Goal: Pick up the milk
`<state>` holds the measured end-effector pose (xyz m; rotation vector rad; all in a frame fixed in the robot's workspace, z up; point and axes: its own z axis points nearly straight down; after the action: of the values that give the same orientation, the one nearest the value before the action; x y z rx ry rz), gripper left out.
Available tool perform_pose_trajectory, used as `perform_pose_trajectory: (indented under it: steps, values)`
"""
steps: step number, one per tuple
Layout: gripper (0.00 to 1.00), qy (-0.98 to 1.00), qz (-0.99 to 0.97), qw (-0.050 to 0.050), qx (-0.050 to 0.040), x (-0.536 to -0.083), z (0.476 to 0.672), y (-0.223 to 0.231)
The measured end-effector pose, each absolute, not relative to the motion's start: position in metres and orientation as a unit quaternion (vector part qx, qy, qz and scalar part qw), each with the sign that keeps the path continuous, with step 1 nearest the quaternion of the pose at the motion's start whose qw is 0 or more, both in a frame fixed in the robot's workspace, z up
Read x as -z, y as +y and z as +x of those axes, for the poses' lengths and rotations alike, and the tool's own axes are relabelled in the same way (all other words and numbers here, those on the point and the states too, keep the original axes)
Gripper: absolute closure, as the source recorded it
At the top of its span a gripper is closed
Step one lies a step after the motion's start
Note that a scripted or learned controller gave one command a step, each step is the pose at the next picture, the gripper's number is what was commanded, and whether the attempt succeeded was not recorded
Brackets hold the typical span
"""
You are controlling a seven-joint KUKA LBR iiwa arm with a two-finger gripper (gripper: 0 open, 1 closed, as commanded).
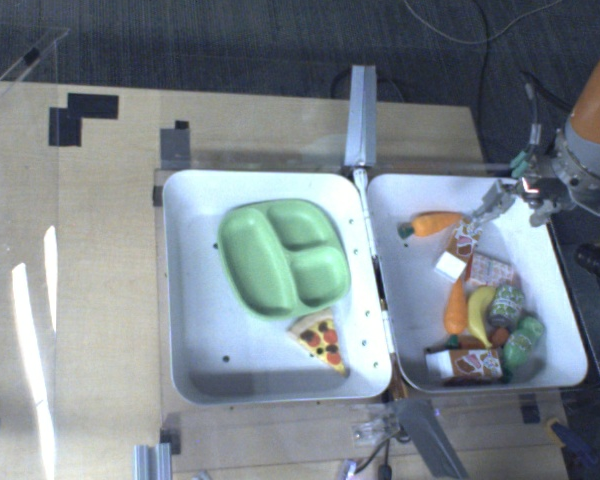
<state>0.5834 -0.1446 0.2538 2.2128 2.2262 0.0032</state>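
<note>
The hand hovers over the right bin at its one o'clock edge; whether it is apart or together cannot be told. Just at its seven o'clock stands the milk, touching a carrot. The left bin holds a green plate.

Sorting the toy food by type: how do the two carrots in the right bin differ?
The upper carrot lies crosswise near the far wall of the right bin, green top pointing left; the lower carrot lies lengthwise mid-bin. The upper one sits apart from the pile, while the lower one is packed against a banana. Both are orange and lie flat.
</note>
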Motion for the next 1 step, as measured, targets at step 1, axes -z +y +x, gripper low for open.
perform_pose_trajectory:
  steps: [1]
  values:
    - [0.0, 0.711, 0.704, 0.003, -0.0015, -0.2759, 0.5298, -0.2058]
